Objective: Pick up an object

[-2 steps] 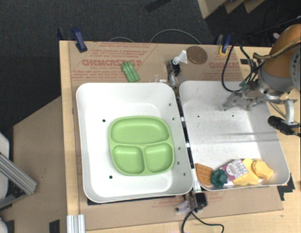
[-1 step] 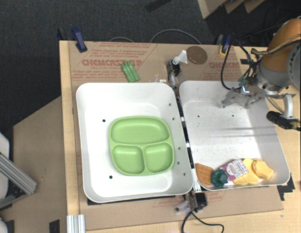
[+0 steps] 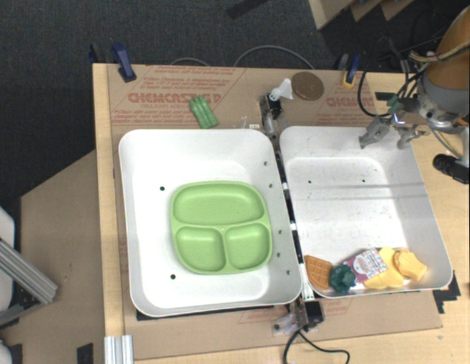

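Observation:
Several small objects lie bunched along the near edge of the right bin (image 3: 417, 196): a brown waffle-like piece (image 3: 317, 270), a dark green lump (image 3: 342, 278), a pink and white packet (image 3: 369, 263), a yellow piece (image 3: 380, 280) and an orange-yellow round piece (image 3: 409, 265). My gripper (image 3: 388, 136) hangs over the far right corner of that bin, well away from the pile. It is open, with nothing between its fingers. The grey arm with its orange band (image 3: 452, 51) comes in from the upper right.
The left bin (image 3: 144, 173) holds a green divided plate (image 3: 220, 226). On the board behind the bins lie a green ribbed piece (image 3: 204, 112), a brown disc (image 3: 307, 86) and a small white item (image 3: 278, 94). Blue clamps (image 3: 124, 61) grip the far edge, and cables trail at the upper right.

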### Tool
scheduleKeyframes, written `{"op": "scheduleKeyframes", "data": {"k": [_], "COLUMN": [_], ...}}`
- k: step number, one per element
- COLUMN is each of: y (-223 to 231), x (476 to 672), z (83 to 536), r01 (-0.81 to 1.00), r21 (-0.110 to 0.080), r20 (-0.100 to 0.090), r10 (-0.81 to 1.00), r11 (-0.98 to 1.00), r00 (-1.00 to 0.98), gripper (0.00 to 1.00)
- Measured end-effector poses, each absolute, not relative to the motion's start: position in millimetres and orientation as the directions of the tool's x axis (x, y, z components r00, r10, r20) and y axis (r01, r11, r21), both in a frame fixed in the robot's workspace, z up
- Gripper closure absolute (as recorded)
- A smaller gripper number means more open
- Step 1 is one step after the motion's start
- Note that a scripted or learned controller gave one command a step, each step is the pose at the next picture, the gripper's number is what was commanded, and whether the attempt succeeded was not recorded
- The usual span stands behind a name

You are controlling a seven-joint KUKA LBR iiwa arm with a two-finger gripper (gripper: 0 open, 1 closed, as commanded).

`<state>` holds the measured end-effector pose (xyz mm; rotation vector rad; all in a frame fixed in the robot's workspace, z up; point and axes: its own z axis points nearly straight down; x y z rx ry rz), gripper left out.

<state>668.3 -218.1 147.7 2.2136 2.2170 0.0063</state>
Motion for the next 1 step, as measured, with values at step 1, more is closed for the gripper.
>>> {"op": "scheduleKeyframes", "data": {"k": [1], "y": [-225.1], "x": [547.1], "z": [117.6], "r01": [1.000], "r21": [-0.011], "r20": [0.003], "r10": [1.000], "r11": [-0.006], "r00": [0.006], "gripper": [0.00]}}
